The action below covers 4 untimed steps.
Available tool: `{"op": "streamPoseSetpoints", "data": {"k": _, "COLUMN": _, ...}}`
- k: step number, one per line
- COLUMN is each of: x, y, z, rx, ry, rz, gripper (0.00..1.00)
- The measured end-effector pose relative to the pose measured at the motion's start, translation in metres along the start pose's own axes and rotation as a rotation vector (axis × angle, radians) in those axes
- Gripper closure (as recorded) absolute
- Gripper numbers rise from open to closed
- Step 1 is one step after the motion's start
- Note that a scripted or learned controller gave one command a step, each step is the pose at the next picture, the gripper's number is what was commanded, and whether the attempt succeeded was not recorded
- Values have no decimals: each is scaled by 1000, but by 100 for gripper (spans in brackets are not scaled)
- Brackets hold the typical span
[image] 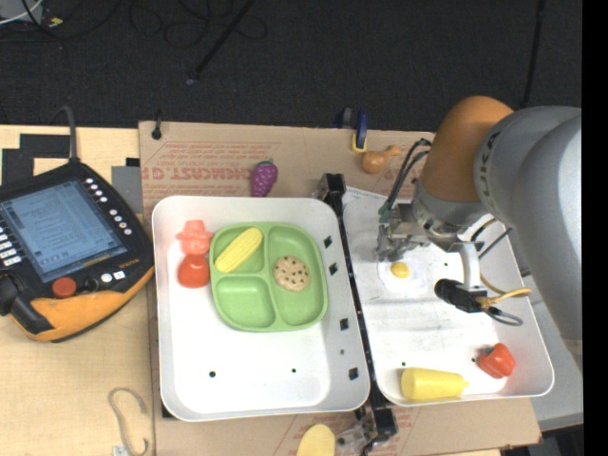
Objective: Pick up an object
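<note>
Yellow rounded piece (316,440): lies on the counter (66,378) at the very front edge, outside both bins, below the gap between them.
Metal hook (126,412): on the counter at the front left, apart from the left bin (247,373).
Yellow block (433,383): smooth, long and rounded, lying on its side at the front wall of the right bin (427,335).
Red piece (496,360): small, with a darker top, in the front right corner of the right bin, near the yellow block but not touching it.
Green plate (249,308): three compartments, in the left bin; a corn cob (237,249) lies in the back left one and a speckled cookie (292,274) in the back right one.
Pink and red figure (194,254): stands just left of the plate.
Fried egg (400,272): flat white patch with a round yellow yolk in the middle, lying on the floor of the right bin toward its back left.
Pincer (390,249): just behind and above the fried egg; whether it is spread or pressed together cannot be told, and nothing is seen held in it.
Orange-edged pendant (66,240): on the counter left of the bins.
Purple grapes (264,177): on the cardboard behind the left bin.
Tan piece (379,159): on the cardboard behind the right bin.
</note>
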<state>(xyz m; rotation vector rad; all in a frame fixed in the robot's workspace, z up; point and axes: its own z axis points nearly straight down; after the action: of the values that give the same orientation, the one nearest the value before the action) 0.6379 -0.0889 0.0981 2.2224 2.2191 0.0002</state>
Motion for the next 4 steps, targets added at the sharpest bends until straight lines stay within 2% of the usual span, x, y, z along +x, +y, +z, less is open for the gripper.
{"op": "streamPoseSetpoints", "data": {"k": 1, "x": -6, "y": 8, "z": -46, "rx": -2, "ry": 1, "rz": 2, "gripper": 100}}
{"op": "streamPoseSetpoints", "data": {"k": 2, "x": -13, "y": 1, "z": -106, "rx": -3, "ry": 0, "rz": 6, "gripper": 100}}
{"op": "streamPoseSetpoints", "data": {"k": 3, "x": -16, "y": 1, "z": -131, "rx": 0, "ry": 1, "rz": 6, "gripper": 100}}
{"op": "streamPoseSetpoints", "data": {"k": 4, "x": 28, "y": -18, "z": -121, "rx": 6, "ry": 2, "rz": -3, "gripper": 100}}
